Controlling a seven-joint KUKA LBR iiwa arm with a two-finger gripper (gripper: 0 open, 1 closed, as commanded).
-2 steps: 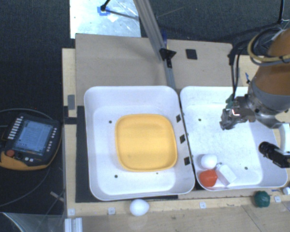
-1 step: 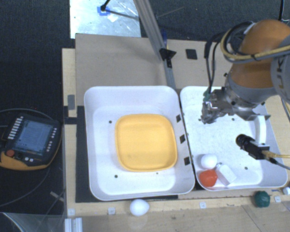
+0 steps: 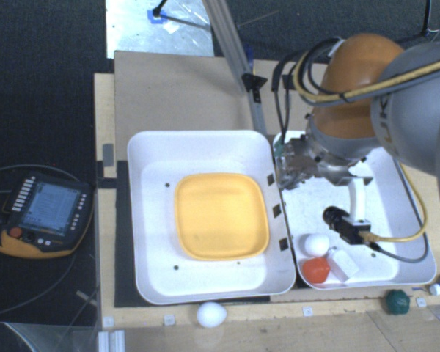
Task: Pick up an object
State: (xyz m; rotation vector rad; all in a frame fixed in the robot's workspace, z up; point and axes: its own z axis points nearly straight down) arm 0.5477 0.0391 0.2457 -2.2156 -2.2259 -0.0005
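Note:
A yellow square plate [image 3: 221, 215] lies in the left white bin [image 3: 150, 196]. The right bin [image 3: 411, 266] holds a white ball [image 3: 316, 245], a red-orange object [image 3: 316, 270] and a pale pinkish block [image 3: 342, 263] near its front left corner. My gripper [image 3: 288, 169] hangs over the left edge of the right bin, close to the divider between the bins, well behind those objects. Nothing shows between its fingers; the wrist hides how they stand.
A white egg-shaped object [image 3: 211, 314] rests on the bench in front of the left bin. A dark green ball [image 3: 397, 301] sits at the front right. A teach pendant [image 3: 40, 218] lies left of the bench. A yellow cable [image 3: 407, 229] loops over the right bin.

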